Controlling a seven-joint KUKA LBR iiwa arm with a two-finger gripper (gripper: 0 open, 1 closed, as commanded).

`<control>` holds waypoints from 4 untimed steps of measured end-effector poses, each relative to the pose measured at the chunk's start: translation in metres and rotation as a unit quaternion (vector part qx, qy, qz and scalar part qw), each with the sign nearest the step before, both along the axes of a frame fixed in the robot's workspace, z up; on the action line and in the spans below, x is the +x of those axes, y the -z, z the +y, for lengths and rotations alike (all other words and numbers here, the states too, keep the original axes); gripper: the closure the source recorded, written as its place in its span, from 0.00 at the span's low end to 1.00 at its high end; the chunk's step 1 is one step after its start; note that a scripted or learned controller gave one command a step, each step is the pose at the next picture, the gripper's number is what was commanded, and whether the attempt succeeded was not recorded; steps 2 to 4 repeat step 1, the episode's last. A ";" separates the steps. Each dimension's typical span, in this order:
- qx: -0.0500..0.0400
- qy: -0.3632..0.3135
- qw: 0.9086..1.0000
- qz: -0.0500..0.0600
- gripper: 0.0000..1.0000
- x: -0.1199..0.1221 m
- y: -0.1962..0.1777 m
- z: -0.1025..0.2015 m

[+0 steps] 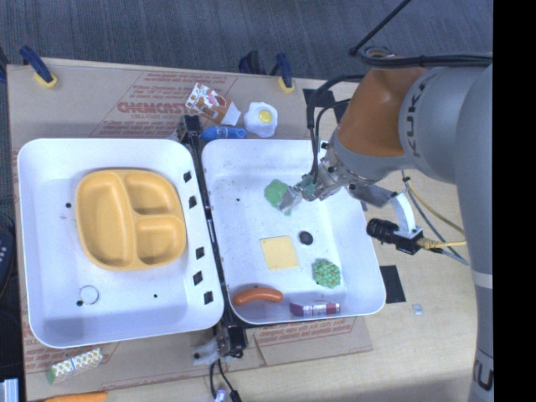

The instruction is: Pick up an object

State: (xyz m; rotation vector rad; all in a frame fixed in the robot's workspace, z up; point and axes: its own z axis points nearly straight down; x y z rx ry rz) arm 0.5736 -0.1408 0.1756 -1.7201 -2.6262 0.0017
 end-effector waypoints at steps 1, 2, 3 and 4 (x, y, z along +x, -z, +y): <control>0.000 -0.352 0.936 -0.001 1.00 0.000 -0.029 0.059; 0.000 -0.352 0.936 -0.001 1.00 0.000 -0.029 0.059; 0.000 -0.352 0.936 -0.001 1.00 0.000 -0.029 0.059; 0.000 -0.352 0.936 -0.001 1.00 0.000 -0.029 0.059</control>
